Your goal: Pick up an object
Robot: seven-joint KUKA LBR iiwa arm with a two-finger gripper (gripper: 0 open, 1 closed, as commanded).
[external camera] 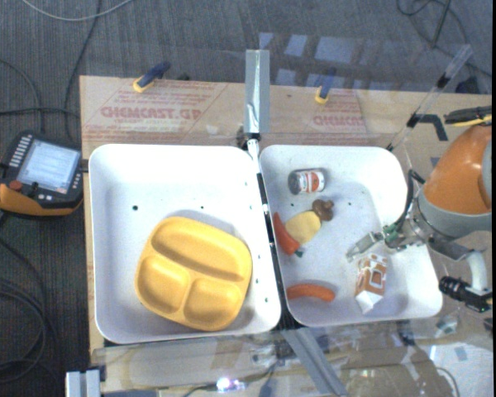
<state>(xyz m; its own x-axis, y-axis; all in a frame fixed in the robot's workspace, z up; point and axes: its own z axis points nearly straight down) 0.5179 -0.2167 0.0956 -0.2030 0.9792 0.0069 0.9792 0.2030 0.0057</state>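
We look down from one camera fixed high above the bench, tilted a little, so the far side of the bench sits toward 12 o'clock and the near side toward 6 o'clock. We are far enough back to see both shallow white bins whole: the left white plastic bin (116, 222) toward 9 o'clock and the right white plastic bin (397, 180) toward 3 o'clock. Around them we see the brown cardboard bench top (174, 110) and dark grey carpet floor (149, 23) at 12 o'clock. The grey and orange arm (459, 176) comes in at 3 o'clock.
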